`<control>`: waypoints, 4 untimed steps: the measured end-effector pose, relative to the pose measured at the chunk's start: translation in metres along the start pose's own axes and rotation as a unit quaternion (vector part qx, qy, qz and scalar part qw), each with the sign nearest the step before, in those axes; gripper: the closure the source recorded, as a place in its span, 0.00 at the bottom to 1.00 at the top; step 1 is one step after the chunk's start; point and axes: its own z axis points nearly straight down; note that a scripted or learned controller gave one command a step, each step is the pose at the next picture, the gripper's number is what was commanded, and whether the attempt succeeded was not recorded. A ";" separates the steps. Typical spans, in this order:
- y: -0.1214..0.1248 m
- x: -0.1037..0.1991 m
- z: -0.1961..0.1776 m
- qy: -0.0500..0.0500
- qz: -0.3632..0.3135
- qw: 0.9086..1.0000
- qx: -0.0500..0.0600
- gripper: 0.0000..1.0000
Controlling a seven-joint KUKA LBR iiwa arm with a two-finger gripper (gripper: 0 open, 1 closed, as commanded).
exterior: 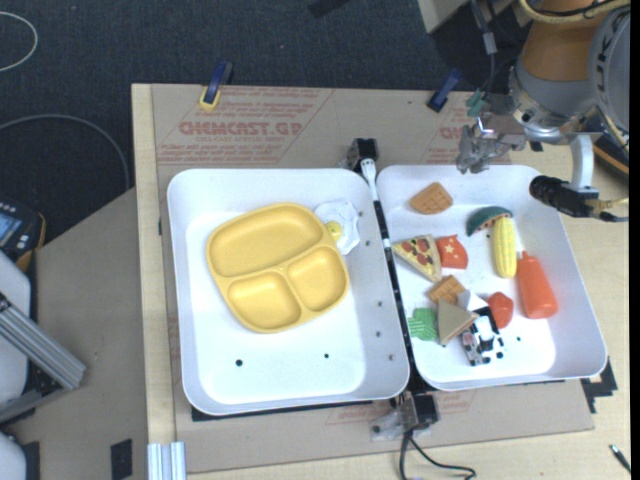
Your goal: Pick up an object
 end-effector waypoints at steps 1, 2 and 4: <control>0.001 0.000 0.000 0.000 0.000 1.000 0.003 1.00; -0.051 -0.001 -0.009 0.001 0.002 1.000 0.006 1.00; -0.122 0.017 -0.010 0.002 0.001 1.000 0.006 1.00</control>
